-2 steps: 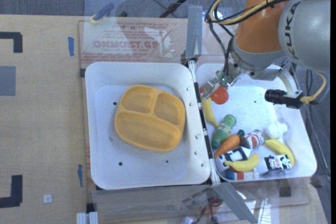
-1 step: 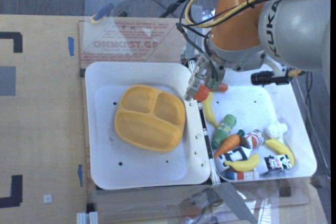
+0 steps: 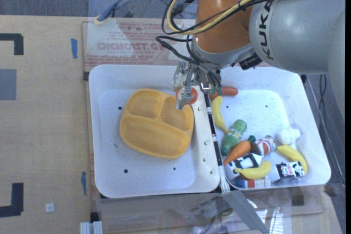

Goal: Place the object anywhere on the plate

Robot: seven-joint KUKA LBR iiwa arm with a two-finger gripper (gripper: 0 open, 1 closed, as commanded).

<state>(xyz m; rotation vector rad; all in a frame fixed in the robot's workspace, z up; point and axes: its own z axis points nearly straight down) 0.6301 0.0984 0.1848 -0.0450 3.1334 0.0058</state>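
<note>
The claw (image 3: 187,91) grips a small red-orange toy (image 3: 187,96) above the yellow plate's (image 3: 156,123) two o'clock rim, positioned for release.

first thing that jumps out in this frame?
The big grey arm with its orange band, reaching in from the right. Its claw hangs over the top right corner of the yellow plate in the left bin, a small orange-red object between its fingers. Toy food crowds the right bin.

yellow plate (image 3: 156,123), white bins (image 3: 104,118), seemingly orange-red object (image 3: 186,96)
</note>
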